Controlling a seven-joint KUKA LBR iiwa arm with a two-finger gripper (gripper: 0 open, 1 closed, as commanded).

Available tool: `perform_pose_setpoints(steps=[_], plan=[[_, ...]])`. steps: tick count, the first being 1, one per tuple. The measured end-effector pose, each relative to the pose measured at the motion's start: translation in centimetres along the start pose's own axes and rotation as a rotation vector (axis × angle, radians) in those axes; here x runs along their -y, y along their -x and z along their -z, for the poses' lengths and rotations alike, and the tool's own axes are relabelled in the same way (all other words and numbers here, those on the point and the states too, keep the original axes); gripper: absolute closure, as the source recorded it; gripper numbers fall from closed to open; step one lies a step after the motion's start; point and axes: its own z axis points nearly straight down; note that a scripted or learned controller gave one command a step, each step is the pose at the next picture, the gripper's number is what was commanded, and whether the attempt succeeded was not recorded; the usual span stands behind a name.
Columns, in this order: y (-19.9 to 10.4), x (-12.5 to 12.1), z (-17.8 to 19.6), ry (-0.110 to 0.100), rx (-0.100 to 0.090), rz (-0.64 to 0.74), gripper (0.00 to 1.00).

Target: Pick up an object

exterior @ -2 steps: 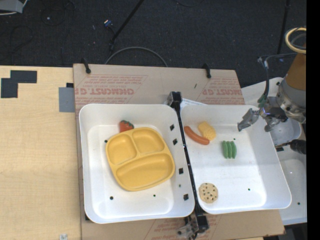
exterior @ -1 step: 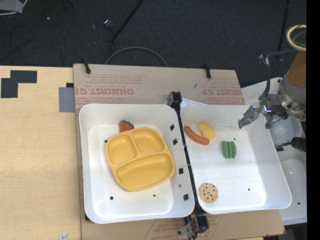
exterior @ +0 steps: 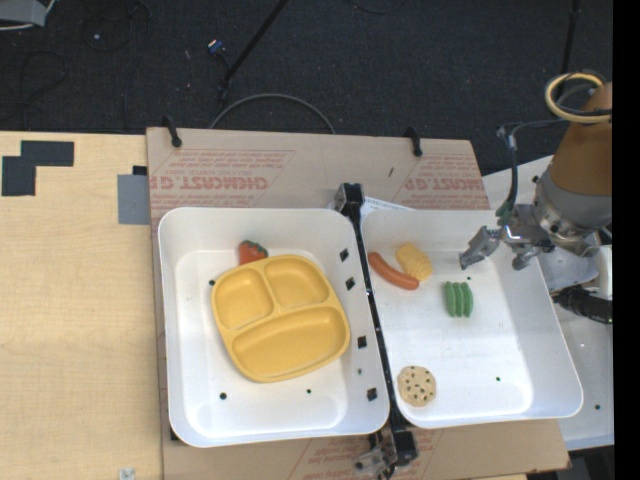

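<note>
Currently, camera view: grey two-finger gripper (exterior: 497, 247) hangs over the upper right part of the right shallow white bin (exterior: 540, 393), fingers spread apart, nothing between them. Small green ridged toy vegetable (exterior: 458, 298) lies on the bin floor just below-left of the gripper, not touching it. Further left, yellow toy corn piece (exterior: 414, 261) sits touching an orange-red toy sausage (exterior: 393, 271). Round speckled toy cookie (exterior: 416, 385) lies near the bin's lower left corner. Left shallow white bin (exterior: 190, 388) holds a yellow three-compartment plastic tray (exterior: 281, 315), tilted, with a red-orange toy pepper (exterior: 252, 252) at its upper left edge. Both bins rest on cardboard on the tabletop (exterior: 70, 308).
</note>
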Motion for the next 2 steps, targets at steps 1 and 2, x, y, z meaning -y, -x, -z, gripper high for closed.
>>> perform_pose_setpoints(steps=[1, 2], plan=[[0.3, -0.3, -6.3, -0.001, 0.0, -0.003, 0.0], [0.1, -0.2, -9.9, 0.0, 0.0, -0.004, 0.0]])
